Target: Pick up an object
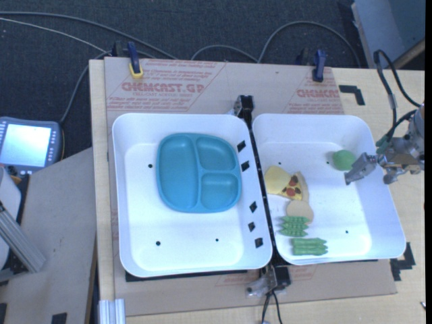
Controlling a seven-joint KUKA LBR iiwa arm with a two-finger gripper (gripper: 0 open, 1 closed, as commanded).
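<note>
The right bin (378, 231) holds a small green ball (343, 158) near its far right side. A yellow pizza-slice toy (283, 183) lies by the bin's left wall. Below it are a beige piece (299, 210) and two green pea pods (293, 227) (309, 246). My gripper (372, 173) hangs over the right bin's right edge, just right of and slightly below the green ball. Its fingers are spread open with nothing between them, and the left fingertip (354, 174) sits close to the ball without touching it.
A blue divided plate (199, 173) lies in the left bin (135, 235). A black divider with clips (251, 181) runs between the bins. Two clamps (135, 63) (318, 65) grip the bench's far edge. A tablet (27, 144) sits off the bench at left.
</note>
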